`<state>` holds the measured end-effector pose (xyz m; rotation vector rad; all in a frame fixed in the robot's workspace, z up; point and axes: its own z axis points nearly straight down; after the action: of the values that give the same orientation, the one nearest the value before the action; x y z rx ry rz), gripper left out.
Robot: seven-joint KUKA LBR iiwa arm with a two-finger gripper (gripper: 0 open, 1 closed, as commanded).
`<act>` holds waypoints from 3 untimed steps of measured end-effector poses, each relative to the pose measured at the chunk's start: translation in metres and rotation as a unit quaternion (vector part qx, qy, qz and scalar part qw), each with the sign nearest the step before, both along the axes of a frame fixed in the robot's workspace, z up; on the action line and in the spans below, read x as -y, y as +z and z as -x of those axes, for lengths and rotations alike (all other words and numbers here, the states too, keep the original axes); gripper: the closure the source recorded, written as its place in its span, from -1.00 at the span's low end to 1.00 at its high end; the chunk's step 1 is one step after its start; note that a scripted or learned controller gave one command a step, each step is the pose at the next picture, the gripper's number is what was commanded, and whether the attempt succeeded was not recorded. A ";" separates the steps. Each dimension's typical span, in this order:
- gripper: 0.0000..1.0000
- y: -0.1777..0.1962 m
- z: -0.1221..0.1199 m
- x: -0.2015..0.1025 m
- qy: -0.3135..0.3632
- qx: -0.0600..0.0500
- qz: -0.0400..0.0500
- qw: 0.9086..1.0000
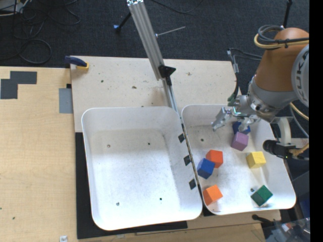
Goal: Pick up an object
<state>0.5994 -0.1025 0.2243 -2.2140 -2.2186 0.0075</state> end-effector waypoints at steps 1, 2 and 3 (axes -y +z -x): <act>-1.00 0.003 -0.001 0.001 -0.001 0.003 0.000 1.000; -1.00 -0.044 0.006 0.005 -0.001 0.000 0.000 1.000; -1.00 -0.108 0.006 0.009 -0.001 -0.001 0.000 1.000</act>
<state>0.5932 -0.1114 0.1167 -2.2164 -2.2146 0.0099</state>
